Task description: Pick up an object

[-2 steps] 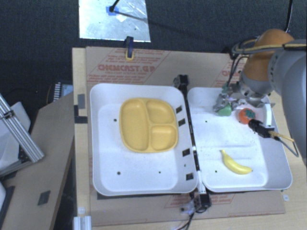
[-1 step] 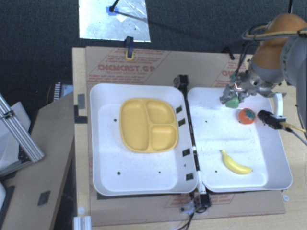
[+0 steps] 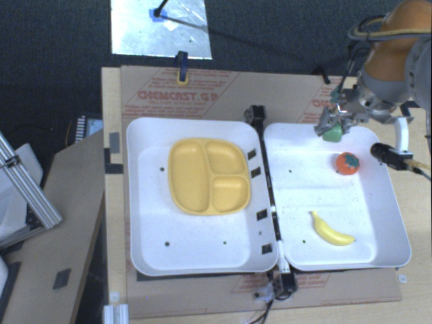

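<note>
My gripper [image 3: 331, 127] is at the far edge of the right bin [image 3: 297, 194], reaching in from the upper right. A small green object [image 3: 333, 135] sits between its fingers, at the bin's back rim. A red-orange tomato-like fruit [image 3: 347, 163] lies just right of and nearer than the gripper. Toward the bin's front lies a yellow banana [image 3: 332, 232].
The left bin [image 3: 145, 181] holds a yellow divided plate [image 3: 208, 175]. A black divider [image 3: 264, 174] runs between the two bins. The arm's black cable mount [image 3: 388, 155] hangs over the right bin's right rim. Brown cardboard [image 3: 223, 96] lies under both bins.
</note>
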Available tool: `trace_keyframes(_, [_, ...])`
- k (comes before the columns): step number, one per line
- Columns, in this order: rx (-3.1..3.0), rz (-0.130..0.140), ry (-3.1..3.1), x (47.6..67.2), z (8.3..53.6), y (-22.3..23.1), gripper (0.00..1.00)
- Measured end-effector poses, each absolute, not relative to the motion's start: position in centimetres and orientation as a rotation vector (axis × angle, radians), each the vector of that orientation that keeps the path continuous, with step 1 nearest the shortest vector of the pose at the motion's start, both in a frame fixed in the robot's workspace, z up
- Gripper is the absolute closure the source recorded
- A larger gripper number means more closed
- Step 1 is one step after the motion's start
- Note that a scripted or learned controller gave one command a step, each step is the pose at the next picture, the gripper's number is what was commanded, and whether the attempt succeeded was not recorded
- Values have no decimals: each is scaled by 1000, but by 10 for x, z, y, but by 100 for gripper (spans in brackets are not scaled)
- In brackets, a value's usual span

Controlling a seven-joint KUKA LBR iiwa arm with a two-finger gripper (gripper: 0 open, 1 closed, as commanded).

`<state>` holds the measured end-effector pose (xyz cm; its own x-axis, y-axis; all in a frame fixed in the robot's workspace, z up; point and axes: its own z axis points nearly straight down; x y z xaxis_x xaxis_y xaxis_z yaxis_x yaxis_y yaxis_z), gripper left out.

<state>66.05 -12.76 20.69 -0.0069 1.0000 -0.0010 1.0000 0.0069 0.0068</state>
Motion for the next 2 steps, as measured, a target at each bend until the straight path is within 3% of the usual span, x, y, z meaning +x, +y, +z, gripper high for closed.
trace_keyframes(1, [2212, 3, 2227, 661, 207, -128, 100])
trace_keyframes(2, [2210, 4, 2232, 661, 207, -68, 100])
